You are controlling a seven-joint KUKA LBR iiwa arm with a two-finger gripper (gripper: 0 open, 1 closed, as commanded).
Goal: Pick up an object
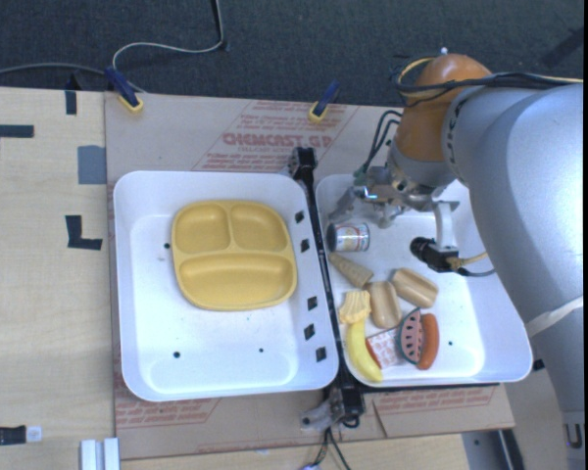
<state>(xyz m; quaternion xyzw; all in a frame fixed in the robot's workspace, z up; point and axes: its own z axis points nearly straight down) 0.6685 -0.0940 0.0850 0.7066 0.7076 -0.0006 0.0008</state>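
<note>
My gripper hangs low over the far part of the right bin, under the orange band of the wrist. Just in front of it a small silver can lies on its side, close to the gripper; contact is not visible. Nearer the front lie a tan cone-shaped piece, two tan bread rolls, a yellow banana, a watermelon slice and a red sausage.
The left bin holds a yellow divided plate. A black divider rail runs between the bins. The grey arm covers the right bin's far right side. A small red-and-white packet lies beside the banana.
</note>
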